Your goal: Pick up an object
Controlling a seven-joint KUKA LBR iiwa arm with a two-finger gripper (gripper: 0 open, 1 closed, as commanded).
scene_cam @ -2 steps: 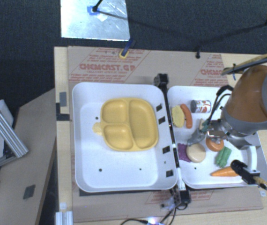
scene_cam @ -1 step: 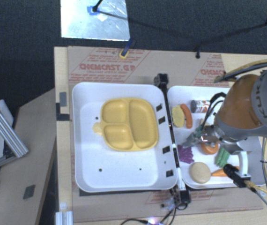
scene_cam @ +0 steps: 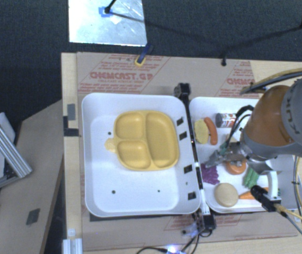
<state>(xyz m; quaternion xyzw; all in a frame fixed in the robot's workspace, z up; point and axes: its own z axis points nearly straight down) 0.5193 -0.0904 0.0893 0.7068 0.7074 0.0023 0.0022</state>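
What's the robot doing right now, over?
Gripper low in the right bin, fingers unclear. Nothing seen held. Purple grapes just below it, hot dog above. Arm covers much of the bin; yellow tray sits in the left bin.

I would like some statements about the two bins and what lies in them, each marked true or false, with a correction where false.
1. The yellow divided tray lies in the left bin. True.
2. The hot dog lies in the left bin. False: it lies in the right bin.
3. The gripper is above the right bin. True.
4. The purple grapes rest on the yellow divided tray. False: they lie in the right bin, near the gripper.
5. The beige round item lies in the right bin. True.
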